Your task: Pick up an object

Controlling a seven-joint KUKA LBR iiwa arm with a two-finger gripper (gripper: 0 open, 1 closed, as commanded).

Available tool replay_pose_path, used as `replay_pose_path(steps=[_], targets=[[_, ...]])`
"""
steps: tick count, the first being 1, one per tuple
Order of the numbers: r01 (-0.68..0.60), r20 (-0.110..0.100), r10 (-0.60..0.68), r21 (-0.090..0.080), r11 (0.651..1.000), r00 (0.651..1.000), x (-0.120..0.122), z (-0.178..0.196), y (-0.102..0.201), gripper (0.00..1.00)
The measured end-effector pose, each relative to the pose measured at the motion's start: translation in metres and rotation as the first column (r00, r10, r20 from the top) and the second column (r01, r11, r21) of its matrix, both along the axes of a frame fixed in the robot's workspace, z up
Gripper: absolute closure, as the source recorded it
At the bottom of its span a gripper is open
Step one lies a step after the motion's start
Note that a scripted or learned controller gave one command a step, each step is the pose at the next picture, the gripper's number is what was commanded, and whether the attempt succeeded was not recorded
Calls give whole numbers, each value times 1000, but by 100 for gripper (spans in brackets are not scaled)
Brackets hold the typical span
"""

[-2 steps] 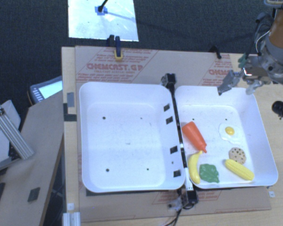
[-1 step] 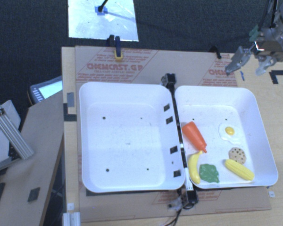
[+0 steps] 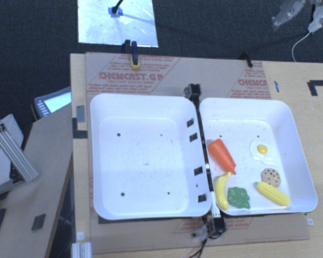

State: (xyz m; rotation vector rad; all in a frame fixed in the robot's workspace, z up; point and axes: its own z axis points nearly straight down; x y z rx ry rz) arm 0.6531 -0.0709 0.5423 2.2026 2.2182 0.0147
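The right bin (image 3: pixel 290 117) holds six play foods: a carrot (image 3: pixel 222 153), a fried egg (image 3: pixel 261 150), a cookie (image 3: pixel 270 177), a corn cob (image 3: pixel 273 193), a banana (image 3: pixel 221 191) and a green leafy piece (image 3: pixel 238 197) (touching the banana). The left bin (image 3: pixel 142 157) sits alongside on the desk (image 3: pixel 290 74). The gripper (image 3: pixel 307 7) hangs at the top right, well apart from both bins; its state cannot be told.

Gripper (image 3: pixel 304 7) at top right corner, off the bench, well apart from both bins. Right bin (image 3: pixel 290 117), far below the jaws: carrot (image 3: pixel 222 153), fried egg (image 3: pixel 261 150), cookie (image 3: pixel 270 177), corn cob (image 3: pixel 273 193), banana (image 3: pixel 222 191), green leafy piece (image 3: pixel 238 198). Left bin (image 3: pixel 97 144) farther still, down-left.
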Motion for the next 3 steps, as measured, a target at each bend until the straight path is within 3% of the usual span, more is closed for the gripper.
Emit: replay_pose_path(steps=[1, 3], targets=[[-3, -10, 3, 2, 1000, 1000, -2, 5, 0, 100], [-14, -3, 14, -1, 1000, 1000, -2, 28, 0, 100]])
